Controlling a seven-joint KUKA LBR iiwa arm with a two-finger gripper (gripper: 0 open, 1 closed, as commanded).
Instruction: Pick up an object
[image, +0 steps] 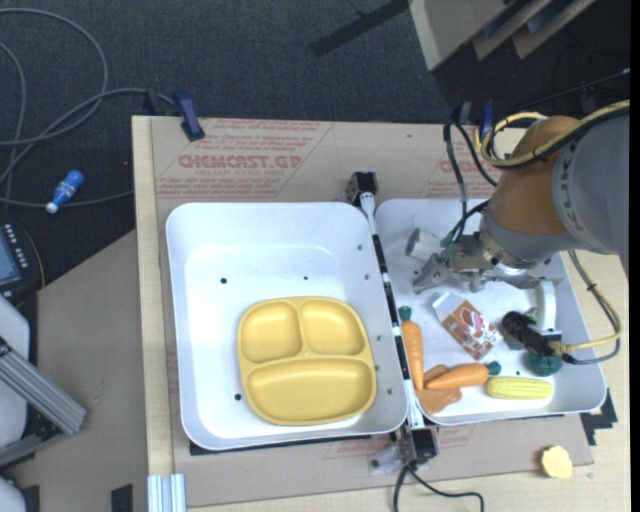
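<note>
My gripper (422, 262) hangs over the upper left part of the right bin (585, 395), open, with nothing between its fingers. Below it lie a red and white packet (468, 328), an upright orange carrot (411, 345) by the bin's left wall, a second carrot (457, 377) lying crosswise, and a yellow corn cob (518, 387). The packet is the closest of these, a little below and to the right of the fingertips.
The left bin (200, 250) holds a yellow divided plate (305, 360). A small yellow piece (556, 461) lies on the bench outside the right bin's front corner. A blue clamp (187, 115) sits at the board's back left edge.
</note>
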